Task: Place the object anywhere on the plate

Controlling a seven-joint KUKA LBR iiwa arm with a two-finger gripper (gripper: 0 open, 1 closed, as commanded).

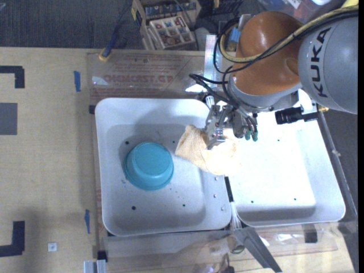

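A blue round plate [149, 165] lies upside-down-looking in the left bin [114, 118], left of centre. A tan, crumpled soft object [200, 150] hangs over the rim between the two bins, right of the plate and apart from it. My gripper [214, 139] comes down from the grey and orange arm [267, 53] onto the object's upper edge. Its fingers [211, 131] are shut on the tan material, which droops below them.
The right bin [284, 175] lies under and right of the wrist. A raised rim [228, 192] separates the two bins. Beyond the bench at the top stand a wooden rack [168, 19] and loose cables.
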